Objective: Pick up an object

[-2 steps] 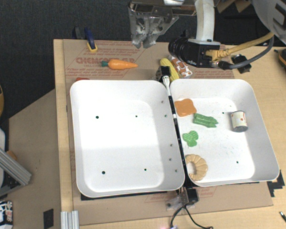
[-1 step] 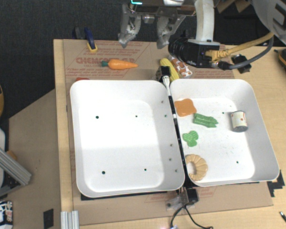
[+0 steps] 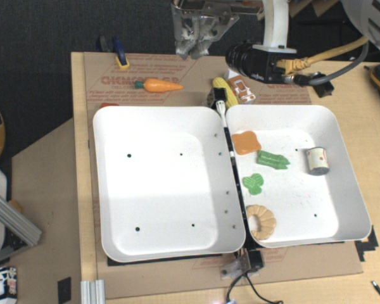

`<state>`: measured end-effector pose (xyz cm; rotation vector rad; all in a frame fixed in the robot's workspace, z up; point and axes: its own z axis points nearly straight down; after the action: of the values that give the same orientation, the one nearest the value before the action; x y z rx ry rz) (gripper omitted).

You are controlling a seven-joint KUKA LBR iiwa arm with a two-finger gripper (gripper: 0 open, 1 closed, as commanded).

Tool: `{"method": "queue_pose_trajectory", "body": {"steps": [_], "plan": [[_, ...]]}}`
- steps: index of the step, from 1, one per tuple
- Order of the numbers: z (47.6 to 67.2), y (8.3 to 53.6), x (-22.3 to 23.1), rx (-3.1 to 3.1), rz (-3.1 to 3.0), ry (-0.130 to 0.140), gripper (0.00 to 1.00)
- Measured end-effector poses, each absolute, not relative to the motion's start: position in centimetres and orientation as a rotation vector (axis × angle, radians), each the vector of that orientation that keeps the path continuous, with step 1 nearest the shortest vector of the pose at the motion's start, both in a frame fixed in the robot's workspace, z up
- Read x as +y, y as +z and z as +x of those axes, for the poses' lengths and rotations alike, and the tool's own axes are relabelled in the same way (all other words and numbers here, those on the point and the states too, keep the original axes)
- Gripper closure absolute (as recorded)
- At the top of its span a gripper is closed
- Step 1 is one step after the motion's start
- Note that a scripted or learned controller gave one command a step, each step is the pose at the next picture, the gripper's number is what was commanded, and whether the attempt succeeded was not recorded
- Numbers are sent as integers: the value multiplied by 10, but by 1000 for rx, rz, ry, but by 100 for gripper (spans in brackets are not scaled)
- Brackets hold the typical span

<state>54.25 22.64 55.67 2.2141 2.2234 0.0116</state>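
Camera view: claw (image 3: 193, 46) hangs empty, fingers slightly parted, above the bins. Nearest pick, the carrot (image 3: 157, 86), lies just below-left of it; we'd descend centred, straddling its narrow width.

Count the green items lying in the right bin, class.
2. A longer green piece lies near the bin's middle, just right of the orange slice. A smaller green piece lies below it, above the round biscuit-coloured ring.

The arm (image 3: 275, 18) shows a white link, a black joint (yellow cable attached) and metallic jaws.
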Motion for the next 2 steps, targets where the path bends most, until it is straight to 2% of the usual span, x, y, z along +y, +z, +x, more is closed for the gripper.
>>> {"method": "queue_pose_trajectory", "body": {"steps": [1,2], "plan": [[542,556,226,2223,2215,9,0],[543,567,227,2223,2212,16,100]]}}
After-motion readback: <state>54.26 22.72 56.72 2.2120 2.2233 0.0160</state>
